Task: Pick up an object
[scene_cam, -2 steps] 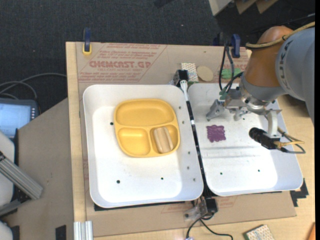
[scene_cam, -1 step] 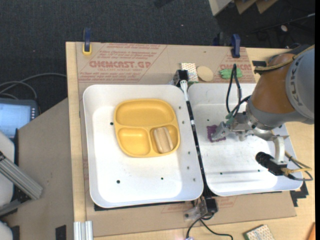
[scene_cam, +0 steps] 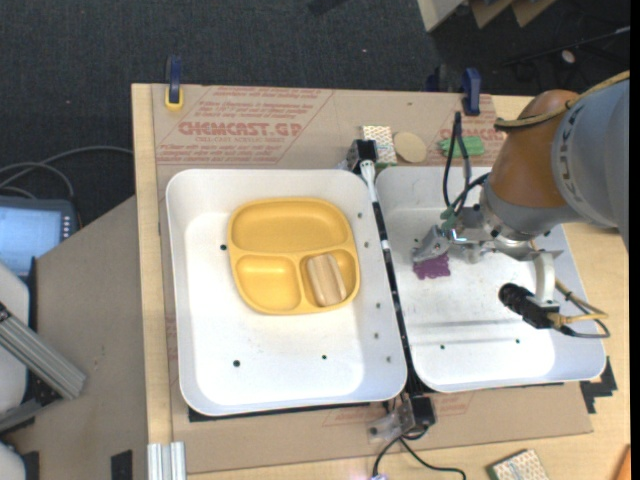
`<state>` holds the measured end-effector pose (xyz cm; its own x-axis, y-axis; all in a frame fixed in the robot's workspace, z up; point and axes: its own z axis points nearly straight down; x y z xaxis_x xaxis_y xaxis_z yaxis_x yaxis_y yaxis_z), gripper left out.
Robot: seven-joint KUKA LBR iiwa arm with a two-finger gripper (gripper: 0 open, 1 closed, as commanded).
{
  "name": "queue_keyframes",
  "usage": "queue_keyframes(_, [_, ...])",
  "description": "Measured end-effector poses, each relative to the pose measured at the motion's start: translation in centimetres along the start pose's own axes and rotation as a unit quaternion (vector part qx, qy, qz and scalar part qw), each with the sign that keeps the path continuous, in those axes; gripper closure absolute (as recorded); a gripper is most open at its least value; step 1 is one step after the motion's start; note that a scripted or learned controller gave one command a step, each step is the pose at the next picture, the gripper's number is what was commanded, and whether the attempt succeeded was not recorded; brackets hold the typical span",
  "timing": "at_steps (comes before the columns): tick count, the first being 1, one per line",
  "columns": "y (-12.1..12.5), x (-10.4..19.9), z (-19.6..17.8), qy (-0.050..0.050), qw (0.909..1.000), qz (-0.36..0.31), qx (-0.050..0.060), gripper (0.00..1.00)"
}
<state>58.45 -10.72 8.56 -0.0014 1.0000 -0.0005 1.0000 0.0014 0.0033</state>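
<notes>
Gripper (scene_cam: 438, 244) over right bin (scene_cam: 480, 353), just beside purple object (scene_cam: 432, 267); open or closed: cannot tell. Yellow divided plate (scene_cam: 290, 230) in left bin (scene_cam: 280, 360).

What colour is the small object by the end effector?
Purple; the small purple object shows plainly in the camera view.

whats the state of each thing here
plate: flat in left bin
block: lying in plate's lower right compartment
purple thing: lying in right bin, at the gripper
gripper: low over right bin, right beside purple thing
</notes>
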Motion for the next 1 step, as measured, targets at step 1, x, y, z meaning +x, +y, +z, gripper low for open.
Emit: queue_keyframes(1, [0.08, -0.03, -1.21, -0.001, 1.0000, 0.001, -0.003, 1.00])
